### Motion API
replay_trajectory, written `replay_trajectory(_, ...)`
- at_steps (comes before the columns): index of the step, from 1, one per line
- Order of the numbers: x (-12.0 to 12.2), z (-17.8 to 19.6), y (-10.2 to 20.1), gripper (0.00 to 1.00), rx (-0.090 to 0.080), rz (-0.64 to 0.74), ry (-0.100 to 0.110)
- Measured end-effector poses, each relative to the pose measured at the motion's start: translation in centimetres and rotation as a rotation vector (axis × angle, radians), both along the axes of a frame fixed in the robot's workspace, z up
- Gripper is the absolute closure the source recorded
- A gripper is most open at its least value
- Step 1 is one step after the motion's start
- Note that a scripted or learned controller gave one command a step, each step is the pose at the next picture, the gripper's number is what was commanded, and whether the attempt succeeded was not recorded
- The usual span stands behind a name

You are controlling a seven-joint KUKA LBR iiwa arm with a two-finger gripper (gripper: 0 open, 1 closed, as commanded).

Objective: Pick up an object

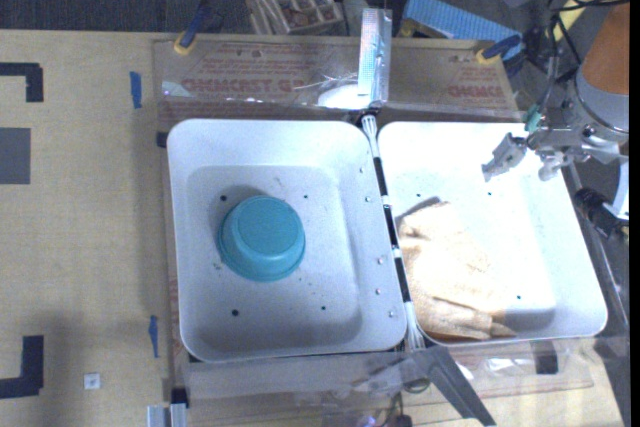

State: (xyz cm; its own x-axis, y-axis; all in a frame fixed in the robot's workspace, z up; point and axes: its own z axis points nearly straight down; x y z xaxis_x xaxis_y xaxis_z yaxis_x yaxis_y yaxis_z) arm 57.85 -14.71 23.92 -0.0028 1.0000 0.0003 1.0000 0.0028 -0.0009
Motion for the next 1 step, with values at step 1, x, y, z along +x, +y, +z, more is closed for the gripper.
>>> replay_trajectory(1, 1.09, -5.25, 7.63, 0.00, 0.000, -0.098, 0.001)
